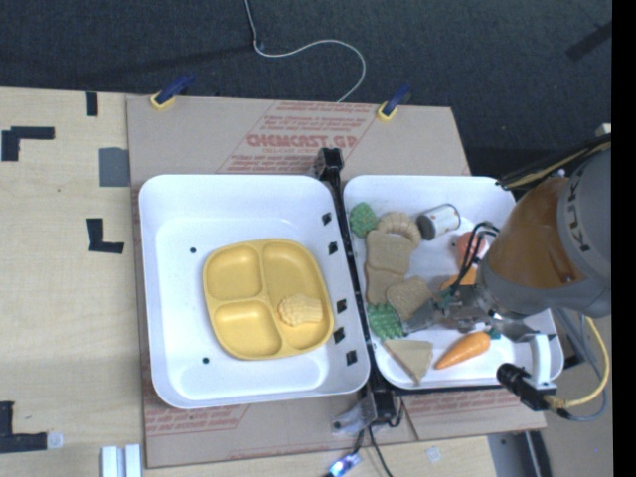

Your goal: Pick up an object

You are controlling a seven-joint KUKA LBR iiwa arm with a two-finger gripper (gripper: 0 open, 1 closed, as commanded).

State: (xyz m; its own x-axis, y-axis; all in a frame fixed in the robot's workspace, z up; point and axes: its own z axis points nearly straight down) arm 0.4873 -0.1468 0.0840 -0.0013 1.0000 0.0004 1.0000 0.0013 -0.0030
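Red printing runs across the brown cardboard sheet (298, 142) under the two bins, toward twelve o'clock from the left bin (159, 266); its largest line looks like "CHEMCAST GP", though the letters are small and slanted, so the reading is unsure; smaller red lines above and below it are too fine to read; faint red print on the cardboard's six o'clock edge is likewise illegible.
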